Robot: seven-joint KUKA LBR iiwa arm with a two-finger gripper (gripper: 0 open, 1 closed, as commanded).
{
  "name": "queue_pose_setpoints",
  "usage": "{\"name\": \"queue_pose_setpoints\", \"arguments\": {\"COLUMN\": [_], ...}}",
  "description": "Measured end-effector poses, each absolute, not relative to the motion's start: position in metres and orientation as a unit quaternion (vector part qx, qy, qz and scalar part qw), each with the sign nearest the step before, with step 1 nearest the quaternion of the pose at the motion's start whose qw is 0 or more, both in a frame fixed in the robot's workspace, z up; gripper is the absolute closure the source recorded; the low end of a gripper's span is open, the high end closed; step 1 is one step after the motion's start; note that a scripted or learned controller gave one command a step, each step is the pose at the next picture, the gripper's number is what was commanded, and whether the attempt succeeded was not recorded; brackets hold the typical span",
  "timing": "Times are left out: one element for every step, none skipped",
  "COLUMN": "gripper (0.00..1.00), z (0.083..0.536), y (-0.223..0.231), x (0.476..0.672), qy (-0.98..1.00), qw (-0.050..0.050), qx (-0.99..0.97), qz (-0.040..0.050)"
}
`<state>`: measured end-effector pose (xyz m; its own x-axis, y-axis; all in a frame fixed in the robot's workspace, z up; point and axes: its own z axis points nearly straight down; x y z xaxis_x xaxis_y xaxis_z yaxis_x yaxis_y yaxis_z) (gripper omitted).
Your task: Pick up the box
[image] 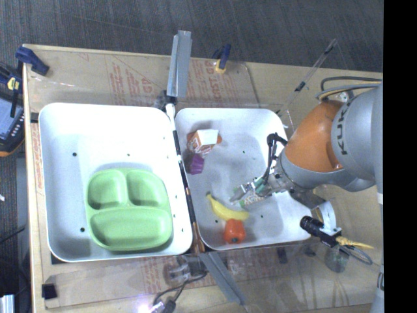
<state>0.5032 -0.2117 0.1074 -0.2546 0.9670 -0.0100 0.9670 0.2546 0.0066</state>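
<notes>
Reaching in from the table's right edge, the grey arm [339, 142] with its orange band bends down into the right bin [287, 230], and its pincer [251, 192] hangs low over the bin's floor, a little right of the middle. Whether the pincer is spread or pressed together cannot be told from this slant — the metal parts at its tip blur into one small cluster, and nothing shows plainly between them.

The box [204, 140] — a small carton, white on top with orange-brown sides — lies near the far-left corner of the right bin, close to the wall shared with the left bin. It is well apart from the pincer. Just beside it, toward the near edge, sits a small purple object [196, 164], touching or almost touching the carton; which of the two cannot be told.

A yellow banana [225, 208] lies on the floor of the same bin, just left of the pincer's tip and close to it. Next to the banana's near end, by the near wall of the bin, rests a red-orange rounded object [234, 231].

The left bin [58, 129] holds a green divided tray [129, 209] with three compartments, set toward the near-right corner of that bin.

Between the two bins at the far edge stands a grey metal bar [179, 64], and a blue clamp [223, 56] grips the table's far edge beside it.
</notes>
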Motion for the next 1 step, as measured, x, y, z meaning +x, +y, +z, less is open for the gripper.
{"name": "queue_pose_setpoints", "arguments": {"gripper": [0.0], "z": [0.1074], "y": [-0.2116], "x": [0.5032], "qy": [0.792], "qw": [0.006], "qx": [0.61], "qz": [-0.0004]}}
